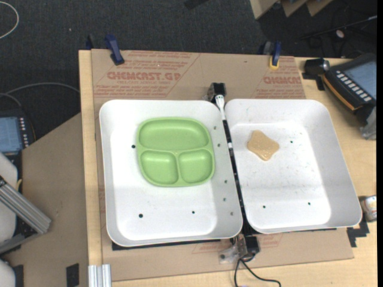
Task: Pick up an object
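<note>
A tan, flat object (263, 144) lies in the right bin (323, 211), toward its ten o'clock corner, well apart from the green divided plate (176, 151) sitting in the left bin (161, 220). Both bins rest side by side on the counter (149, 70).

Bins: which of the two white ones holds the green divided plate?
The left bin. The green three-compartment plate lies in its upper half; the right bin holds a small tan piece.

A lab workbench: clamped cardboard sheet (149, 70), two white bins (119, 208), loose cables (251, 274).
</note>
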### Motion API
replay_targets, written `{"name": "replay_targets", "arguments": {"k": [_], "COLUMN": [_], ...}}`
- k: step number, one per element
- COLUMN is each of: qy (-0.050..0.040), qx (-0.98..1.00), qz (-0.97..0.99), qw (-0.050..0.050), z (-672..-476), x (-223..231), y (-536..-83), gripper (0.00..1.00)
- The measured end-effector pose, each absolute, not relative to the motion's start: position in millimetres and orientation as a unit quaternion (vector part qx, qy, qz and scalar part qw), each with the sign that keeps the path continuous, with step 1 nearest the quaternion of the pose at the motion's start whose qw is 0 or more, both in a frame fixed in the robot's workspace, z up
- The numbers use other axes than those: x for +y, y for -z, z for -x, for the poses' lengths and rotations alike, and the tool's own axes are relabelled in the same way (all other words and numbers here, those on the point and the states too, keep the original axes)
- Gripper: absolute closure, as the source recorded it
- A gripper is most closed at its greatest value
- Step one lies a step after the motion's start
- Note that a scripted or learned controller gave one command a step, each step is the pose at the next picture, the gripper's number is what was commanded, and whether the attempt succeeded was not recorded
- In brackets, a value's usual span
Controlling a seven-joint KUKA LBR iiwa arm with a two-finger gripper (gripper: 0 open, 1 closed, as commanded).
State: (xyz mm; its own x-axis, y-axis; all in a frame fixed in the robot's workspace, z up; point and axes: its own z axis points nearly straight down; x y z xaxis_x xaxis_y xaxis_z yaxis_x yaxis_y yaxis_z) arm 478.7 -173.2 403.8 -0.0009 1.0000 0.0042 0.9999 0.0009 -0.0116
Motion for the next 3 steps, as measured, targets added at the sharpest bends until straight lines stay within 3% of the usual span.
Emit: {"name": "replay_targets", "arguments": {"k": [1,2,3], "qy": [-0.0016,-0.0014,0.0010], "qx": [-0.707,-0.709,-0.707], "qz": [0.708,0.705,0.707], "qw": [0.002,0.005,-0.003], "z": [-557.0,-526.2,-568.8], "x": [-221.2,-126.6,-156.5], "y": [-325.2,-268.6,-272.7], "gripper": [1.00,1.00,1.00]}}
